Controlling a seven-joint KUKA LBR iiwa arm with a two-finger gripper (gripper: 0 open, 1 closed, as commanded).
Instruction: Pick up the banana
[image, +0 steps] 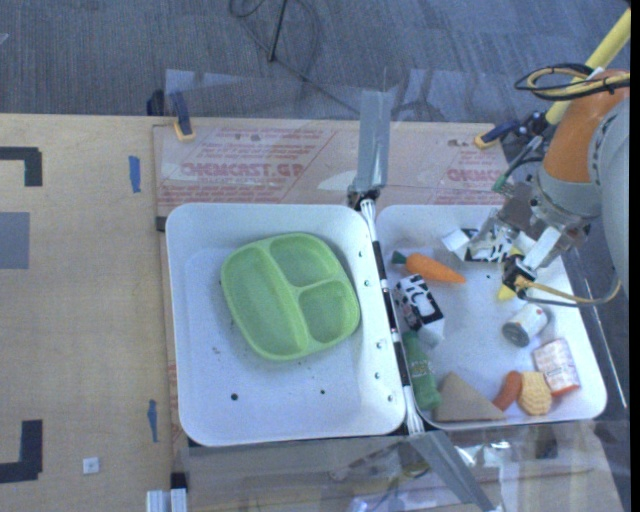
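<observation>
Tool (508, 248) is held low over the far part of the right bin (592, 398). The pose is judged to be an approach for a grasp. Whether it is spread or pressed together cannot be told, and nothing is seen pinched in it.

Banana (507, 291): only a small yellow bit is seen just under the tool, near the can (525, 323). It is taken for the banana, but not with certainty.

The right bin is crowded. A carrot (435, 267) lies near the tool, a packet (557, 365) and a wedge (465, 398) lie at the near side, and a green bottle (420, 372) lies along the dividing wall. A narrow approach is likely needed.

The left bin (200, 400) carries a green plate (290, 295), laid flat and well apart from the work.

Both bins are set on cardboard (250, 165) on a pale wooden desk (80, 300) marked with blue tape (134, 173). Grey carpet (120, 50) is seen beyond.
</observation>
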